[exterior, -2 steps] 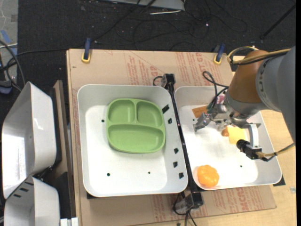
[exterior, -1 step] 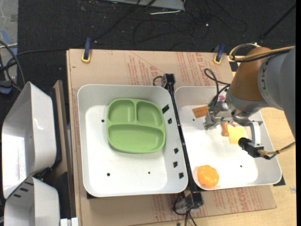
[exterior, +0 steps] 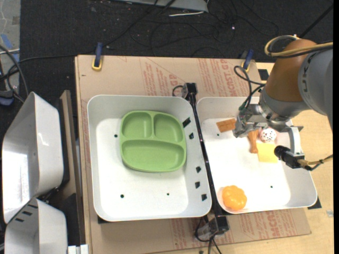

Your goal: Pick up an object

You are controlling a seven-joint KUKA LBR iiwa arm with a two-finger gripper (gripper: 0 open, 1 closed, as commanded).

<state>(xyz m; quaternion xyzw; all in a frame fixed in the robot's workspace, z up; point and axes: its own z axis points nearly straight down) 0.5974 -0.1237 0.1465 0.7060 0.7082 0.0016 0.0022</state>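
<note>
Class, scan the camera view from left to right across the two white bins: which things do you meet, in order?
Green divided plate in the left bin → orange pepper-like thing in the right bin → yellow block. The small pieces under the gripper overlap, so I leave them out.

Bench top is a brown board (exterior: 159,70) with red print, held by a yellow clamp (exterior: 97,62) and a blue one (exterior: 247,62) along the back edge. Dark speckled floor (exterior: 53,20) behind it, loose black cables (exterior: 132,25) everywhere, even lighting.
</note>
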